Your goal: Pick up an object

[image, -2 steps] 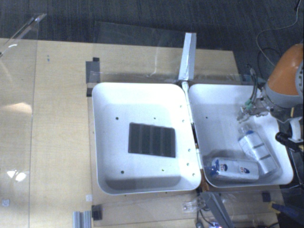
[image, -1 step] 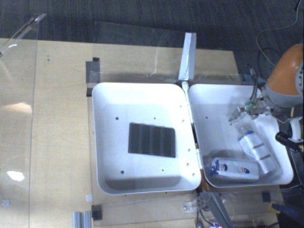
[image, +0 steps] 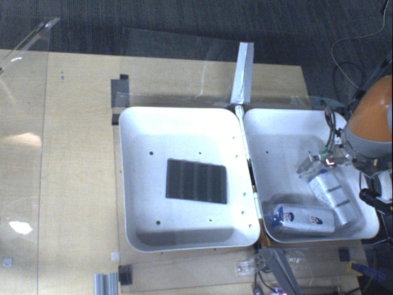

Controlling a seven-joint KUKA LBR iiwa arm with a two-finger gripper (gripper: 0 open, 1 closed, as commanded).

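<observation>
My gripper (image: 320,161) reaches in from the right and hangs low over the right bin (image: 276,134), below the arm's orange band (image: 371,118). Just under and to the right of it lies a clear plastic bottle (image: 334,194), tilted along the bin's right side; I cannot tell whether the gripper touches it. A white tube with blue print (image: 304,217) lies flat along the right bin's front wall. In the left bin (image: 141,140) a dark ribbed rectangular pad (image: 196,180) lies flat near the middle.
A grey metal strut (image: 242,74) stands behind the seam between the bins. Cables (image: 350,60) hang at the far right. The wooden bench (image: 61,165) stretches bare to the left of the bins.
</observation>
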